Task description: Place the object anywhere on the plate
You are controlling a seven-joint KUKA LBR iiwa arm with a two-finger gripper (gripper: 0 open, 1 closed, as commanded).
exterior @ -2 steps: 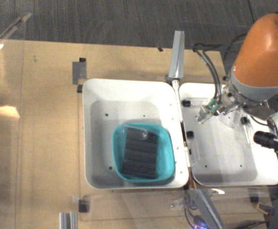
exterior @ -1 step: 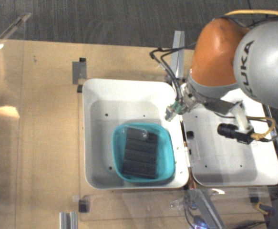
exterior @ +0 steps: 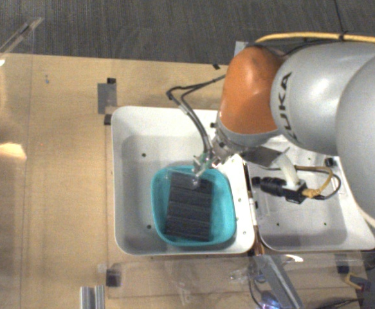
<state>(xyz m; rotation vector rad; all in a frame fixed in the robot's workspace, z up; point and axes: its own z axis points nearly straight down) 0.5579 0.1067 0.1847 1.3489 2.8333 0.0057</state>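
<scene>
**Surface.** The surface [exterior: 45, 205] is noted nearest, pale wood, with two white bins set on it side by side.

**Left bin.** In the left bin [exterior: 126, 192], toward its near right corner, a teal plate [exterior: 158, 201] with a raised rim is seated on the bin floor.

**Object.** A black ribbed object [exterior: 188, 210] is found lying flat on the plate, its long side running near to far. As far as can be seen, it is contained wholly within the rim. Its near end is close to the plate's near rim. Its far end reaches almost to the far rim.

**Gripper.** The gripper [exterior: 200, 167] is positioned at the object's far end, at or just above its edge. Contact cannot be confirmed. Whether the gripper is open or closed cannot be told, as it is small, blurred and partly tucked under the wrist. No grasp on the object is shown.

**Right bin and arm.** The right bin [exterior: 316, 227] is recorded beside the left one. The arm [exterior: 316, 102], grey with an orange band, is extended over it and over the far right corner of the left bin.

**Progress.** The placement is judged to be essentially done, since the object is resting on the plate. Two things are judged outstanding: release of any hold that may exist, and withdrawal of the gripper clear of the plate. The withdrawal is to be made without the object being dragged over the rim.
</scene>
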